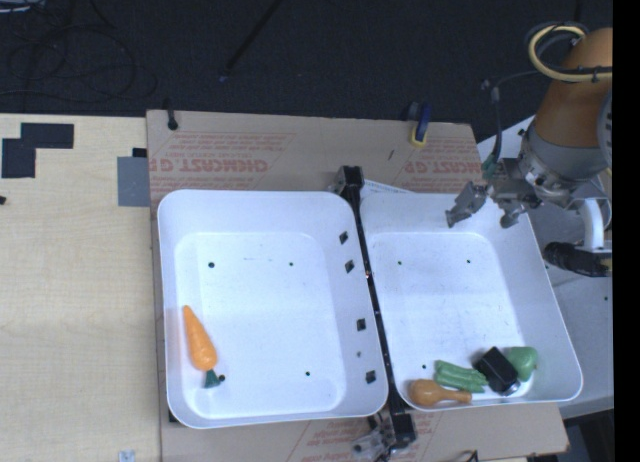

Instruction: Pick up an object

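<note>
Fingers (462,212) of the gripper (487,212) are seen spread apart with nothing between them, held above the far right corner of the right bin (560,335). The gripper is carried by the grey arm (570,125), which reaches in from the right, its orange band (592,55) seen at the upper right edge. A cluster of objects is found in the near right corner of the right bin, well apart from the gripper: a black block (497,369) lying between a green bean pod (459,377) on its left and a round green piece (523,359) on its right, with an orange-brown pear-shaped toy (436,393) just beside the pod at the near wall. A toy carrot (199,341) is seen in the left bin (165,250), close to its left wall, its dark green top (212,380) pointed toward the near edge. Both bins are set side by side on brown cardboard (300,150).
</note>
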`<state>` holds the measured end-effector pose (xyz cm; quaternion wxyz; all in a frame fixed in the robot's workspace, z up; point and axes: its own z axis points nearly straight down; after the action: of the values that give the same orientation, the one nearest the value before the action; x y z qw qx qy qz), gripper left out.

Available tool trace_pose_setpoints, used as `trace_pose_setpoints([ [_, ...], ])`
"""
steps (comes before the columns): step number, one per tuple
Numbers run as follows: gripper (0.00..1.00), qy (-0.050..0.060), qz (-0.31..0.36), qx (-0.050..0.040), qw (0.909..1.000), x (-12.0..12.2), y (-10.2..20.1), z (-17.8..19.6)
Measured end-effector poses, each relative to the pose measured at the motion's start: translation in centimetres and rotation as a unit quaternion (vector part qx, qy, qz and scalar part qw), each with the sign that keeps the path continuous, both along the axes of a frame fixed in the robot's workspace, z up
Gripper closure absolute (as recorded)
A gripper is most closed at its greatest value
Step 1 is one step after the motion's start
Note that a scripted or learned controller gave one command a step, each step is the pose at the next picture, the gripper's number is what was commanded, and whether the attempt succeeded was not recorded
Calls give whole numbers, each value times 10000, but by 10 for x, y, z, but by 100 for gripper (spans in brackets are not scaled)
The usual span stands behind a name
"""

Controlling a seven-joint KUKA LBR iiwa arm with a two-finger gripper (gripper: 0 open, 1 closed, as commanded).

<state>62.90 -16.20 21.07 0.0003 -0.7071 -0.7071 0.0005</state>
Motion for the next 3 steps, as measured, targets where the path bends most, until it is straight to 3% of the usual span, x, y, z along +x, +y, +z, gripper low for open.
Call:
trace_pose_setpoints([
  [1,0,29,11,9,10000,13,20,-130],
  [2,100,6,4,2,10000,15,18,-113],
  [3,100,-47,21,2,10000,15,58,16],
])
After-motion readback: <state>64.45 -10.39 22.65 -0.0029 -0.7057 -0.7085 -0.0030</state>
